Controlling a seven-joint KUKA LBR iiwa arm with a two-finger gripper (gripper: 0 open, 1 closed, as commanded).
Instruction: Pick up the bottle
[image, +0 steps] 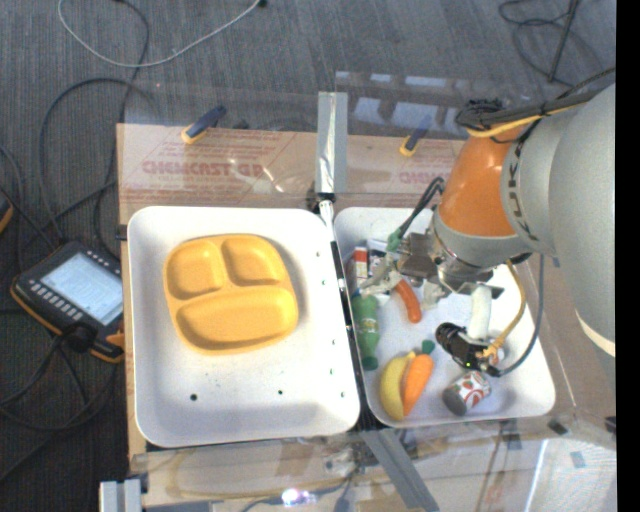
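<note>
Bottle (366, 325), green with a red cap, lies along the left wall of the right bin (535, 395), its cap end pointing away. Nearest in that bin sit a small can (466, 394), a yellow banana (395, 385) and an orange carrot (418, 375). Farther back, a red chilli (409, 300) lies just beside the bottle. Jaws (385, 275) hover over the cap end; whether they are spread or pressed together I cannot tell. Left bin (160, 400) holds a yellow divided tray (232, 292).
</note>
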